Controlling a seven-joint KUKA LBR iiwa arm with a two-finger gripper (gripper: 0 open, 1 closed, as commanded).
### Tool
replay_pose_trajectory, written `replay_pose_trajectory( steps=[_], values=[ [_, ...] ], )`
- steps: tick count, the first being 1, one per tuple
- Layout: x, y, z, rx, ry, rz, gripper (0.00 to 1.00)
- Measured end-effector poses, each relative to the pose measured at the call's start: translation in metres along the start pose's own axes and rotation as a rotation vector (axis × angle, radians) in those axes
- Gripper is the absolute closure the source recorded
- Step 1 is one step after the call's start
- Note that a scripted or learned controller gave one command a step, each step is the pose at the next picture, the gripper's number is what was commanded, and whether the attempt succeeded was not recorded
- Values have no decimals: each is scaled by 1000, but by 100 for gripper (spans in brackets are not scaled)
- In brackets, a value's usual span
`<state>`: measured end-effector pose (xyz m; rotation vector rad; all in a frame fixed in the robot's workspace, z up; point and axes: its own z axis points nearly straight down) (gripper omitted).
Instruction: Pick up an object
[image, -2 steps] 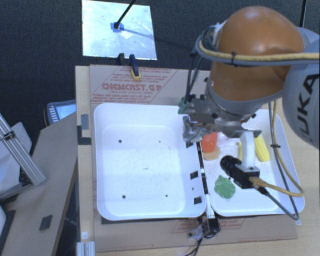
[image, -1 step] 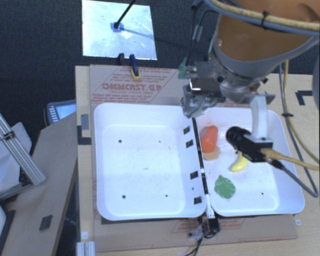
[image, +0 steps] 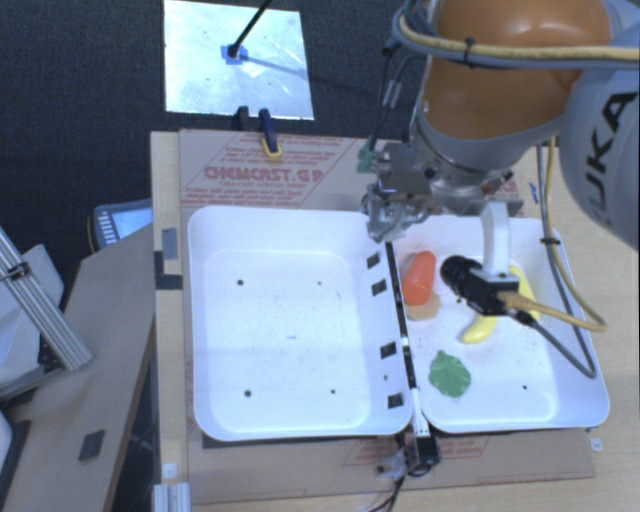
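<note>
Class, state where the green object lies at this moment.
The green object lies in the right bin, near its front, below the orange object and left of the yellow one.

robot lab — kuka arm (image: 520, 80); white bins (image: 200, 300)

The arm (image: 520, 70) is cropped above and covers the right bin's (image: 560, 400) far rim.

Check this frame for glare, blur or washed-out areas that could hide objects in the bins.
Camera view: the left bin is bright but not blown out; the arm looms large and soft up close; the carrot and green piece read clearly.
</note>
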<state>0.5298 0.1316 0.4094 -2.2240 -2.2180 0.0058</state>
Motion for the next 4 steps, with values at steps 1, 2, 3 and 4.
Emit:
replay_pose_trajectory(
  steps=[1,2,3,4],
  values=[
    [-70,-45,67,4,0,4,100],
    [-65,-42,52,-7,3,-8,100],
    [-24,-43,8,-9,5,-11,100],
    [12,-43,-103,-18,8,-11,100]
  ],
)
